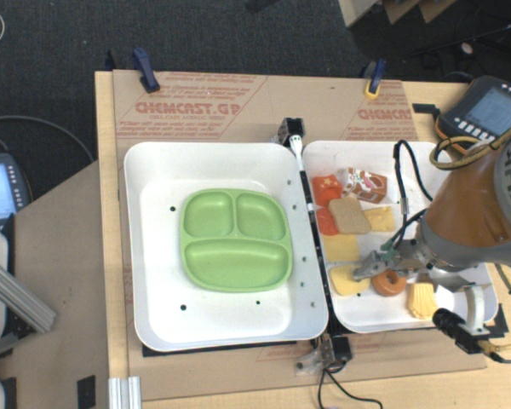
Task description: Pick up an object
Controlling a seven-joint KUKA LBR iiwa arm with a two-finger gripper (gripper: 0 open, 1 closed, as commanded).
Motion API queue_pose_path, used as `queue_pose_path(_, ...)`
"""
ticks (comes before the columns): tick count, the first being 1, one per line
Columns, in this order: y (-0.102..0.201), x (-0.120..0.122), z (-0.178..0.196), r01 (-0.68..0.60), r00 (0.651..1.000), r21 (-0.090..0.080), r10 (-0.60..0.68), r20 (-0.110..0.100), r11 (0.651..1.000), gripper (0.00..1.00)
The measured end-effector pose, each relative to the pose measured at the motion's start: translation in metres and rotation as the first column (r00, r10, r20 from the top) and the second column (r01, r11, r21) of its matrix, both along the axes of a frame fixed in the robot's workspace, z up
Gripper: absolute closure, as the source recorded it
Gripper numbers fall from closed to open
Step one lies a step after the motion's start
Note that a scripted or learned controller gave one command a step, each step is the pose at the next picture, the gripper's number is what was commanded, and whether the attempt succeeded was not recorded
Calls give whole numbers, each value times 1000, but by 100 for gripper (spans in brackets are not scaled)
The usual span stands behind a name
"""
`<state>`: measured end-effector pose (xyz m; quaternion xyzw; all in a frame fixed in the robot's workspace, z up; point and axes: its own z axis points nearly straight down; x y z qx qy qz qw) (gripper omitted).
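Two white bins sit side by side on the bench, touching along a shared inner edge.

Left bin [145,254]: holds a green divided plate [235,239], roughly centred. Bare white floor runs all round the plate, widest along the left wall and the near edge. Plenty of open room here.

Right bin [358,318]: crowded. Toy food pieces are packed against its left wall and through the middle:
- red piece [325,190], far left of the group
- red-and-white wrapped piece [366,183], at the far end
- tan slice [350,216] overlapping a yellow piece [380,220]
- pale yellow block [341,247], near the left wall
- yellow piece [349,284] toward the near left
- orange ring [388,284] just right of it
- ridged yellow piece [422,299] further right, near the near edge

Little bare floor between the pieces; the clearest strip is along the near edge.

Arm [473,207]: reaches in from the right, its bulk covering the right side of the right bin. Orange band sits above the wrist. Cables loop over the far part of the bin.

Gripper [383,265]: low over the near-middle of the right bin, pointing left, just above the orange ring and beside the near-left yellow piece. Whether the hand is open, closed or gripping anything cannot be told; it is too dark and small against the clutter.
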<state>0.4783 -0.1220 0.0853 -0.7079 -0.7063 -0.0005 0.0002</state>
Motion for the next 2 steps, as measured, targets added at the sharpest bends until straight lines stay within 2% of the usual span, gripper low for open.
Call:
queue_pose_path(1,-1,2,10,0,1000,-2,0,3,1000,100)
queue_pose_path(2,72,53,105,-11,1000,-2,11,11,1000,100)
